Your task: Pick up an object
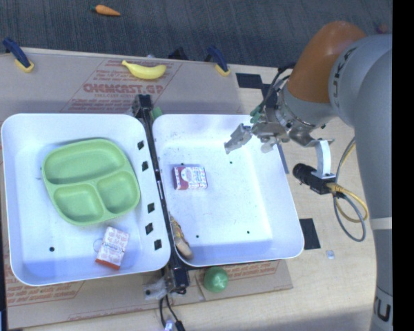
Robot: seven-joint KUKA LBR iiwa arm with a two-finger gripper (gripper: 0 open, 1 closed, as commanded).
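My arm [345, 81] comes in from the right, its orange band sitting high over the far right corner of the right bin [276, 212]. That bin and the left bin [21, 185] lie side by side on a sheet of cardboard [96, 88]. The green divided plate [91, 179] takes up much of the left bin, with a small orange-and-white packet [112, 246] near its front wall.

In my bin the likeliest target is the small carton [189, 177], lying flat toward the left side, apart from the walls. A brownish item [181, 243] lies against the front left corner. Outside the bins, a banana [144, 69] lies on the cardboard behind them and a green ball [216, 279] sits in front.

My pincer [243, 138] hangs above the back of the right bin, well apart from the carton, with nothing in it; from this angle I cannot tell how wide it stands.

I judge this the approach step. Next I need to travel left and forward over the carton, then descend squarely onto it.
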